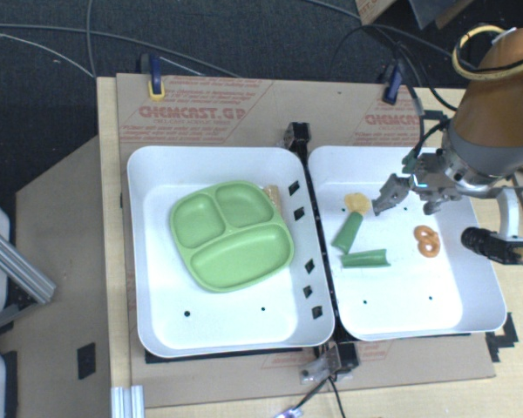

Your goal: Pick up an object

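My gripper hangs over the back of the right bin, its two fingers spread open with nothing between them. Below and left of it lie two green sticks, one slanted and one lying flat. A small yellow piece sits just left of the left fingertip. An orange pretzel-shaped piece lies below the right finger.
A green divided plate rests in the left bin, with a small tan item at its back right edge. A black divider with clips runs between the bins. Cables trail behind the bench.
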{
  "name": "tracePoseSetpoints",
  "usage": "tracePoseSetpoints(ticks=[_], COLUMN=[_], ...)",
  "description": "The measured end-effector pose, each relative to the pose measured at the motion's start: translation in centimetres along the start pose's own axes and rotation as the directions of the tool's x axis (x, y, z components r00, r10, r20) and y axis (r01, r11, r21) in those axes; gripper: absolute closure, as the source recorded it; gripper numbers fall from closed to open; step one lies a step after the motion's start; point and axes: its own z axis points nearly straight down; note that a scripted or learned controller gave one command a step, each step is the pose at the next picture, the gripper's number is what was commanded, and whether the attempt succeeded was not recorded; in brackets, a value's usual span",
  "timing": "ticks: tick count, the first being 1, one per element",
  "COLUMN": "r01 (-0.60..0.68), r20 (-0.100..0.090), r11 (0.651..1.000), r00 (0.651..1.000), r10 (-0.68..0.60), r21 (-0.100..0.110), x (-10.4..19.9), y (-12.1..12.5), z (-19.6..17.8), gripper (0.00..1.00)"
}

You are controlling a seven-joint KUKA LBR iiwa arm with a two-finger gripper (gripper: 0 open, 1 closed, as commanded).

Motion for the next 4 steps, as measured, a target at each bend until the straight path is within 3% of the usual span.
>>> tracePoseSetpoints(ticks=[2,3,4], r01=[-0.001,-0.001,0.001], r20=[0.0,0.0,0.002], r11=[1.0,1.0,1.0], r00=[1.0,1.0,1.0], r10=[0.001,0.001,-0.001], r21=[0.002,-0.004,-0.01], x=[-0.5,-0.4,-0.2], y=[1.0,1.1,0.7], z=[10.4,9.0,2.7], gripper=[0.0,1.0,1.0])
